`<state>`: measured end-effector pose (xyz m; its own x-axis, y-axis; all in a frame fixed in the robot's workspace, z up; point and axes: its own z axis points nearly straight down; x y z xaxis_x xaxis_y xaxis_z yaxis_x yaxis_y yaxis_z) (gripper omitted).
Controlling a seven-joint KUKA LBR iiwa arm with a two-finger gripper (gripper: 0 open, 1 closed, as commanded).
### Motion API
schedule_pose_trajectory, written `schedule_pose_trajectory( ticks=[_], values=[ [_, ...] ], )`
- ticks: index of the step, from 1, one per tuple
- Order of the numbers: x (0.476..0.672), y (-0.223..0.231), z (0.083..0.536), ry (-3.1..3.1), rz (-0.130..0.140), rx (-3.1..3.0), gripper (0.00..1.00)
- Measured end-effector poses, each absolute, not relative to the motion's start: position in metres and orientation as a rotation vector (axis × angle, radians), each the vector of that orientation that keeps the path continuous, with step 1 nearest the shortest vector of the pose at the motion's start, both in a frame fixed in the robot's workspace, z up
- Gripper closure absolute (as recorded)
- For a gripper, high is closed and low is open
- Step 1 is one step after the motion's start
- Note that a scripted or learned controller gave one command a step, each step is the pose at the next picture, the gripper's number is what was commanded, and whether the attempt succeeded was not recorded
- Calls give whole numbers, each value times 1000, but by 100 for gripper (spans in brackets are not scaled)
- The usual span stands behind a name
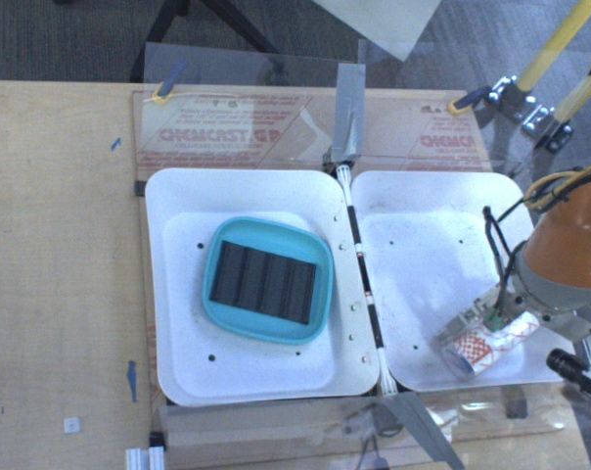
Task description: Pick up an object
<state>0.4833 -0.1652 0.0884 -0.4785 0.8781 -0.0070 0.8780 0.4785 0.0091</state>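
A small packet [492, 347] with a red-and-white pattern and a clear wrapper lies in the front right corner of the right bin [423, 223]. My gripper [470, 327] is low over the packet's left end, reaching in from the right under the orange-banded wrist [568, 248]. Whether it touches the packet is hidden by the wrist. In the left bin [178, 213], a teal dish [213, 302] holds a dark ribbed block [264, 280].
A raised divider [359, 262] separates the two bins. Black cables [496, 238] hang from the arm over the right bin. A clear panel [276, 130] and a grey bracket [348, 111] stand behind the bins. Yellow poles [560, 37] rise at the far right.
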Motion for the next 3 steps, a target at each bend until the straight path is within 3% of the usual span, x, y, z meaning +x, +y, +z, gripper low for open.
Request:
schedule_pose_trajectory(
  ticks=[1,2,3],
  values=[
    [481,-209,148,2508,3,1878,0],
    [499,-224,144,2726,1,1548,0],
    [483,-206,88,2675,4,1623,0]
  ],
)
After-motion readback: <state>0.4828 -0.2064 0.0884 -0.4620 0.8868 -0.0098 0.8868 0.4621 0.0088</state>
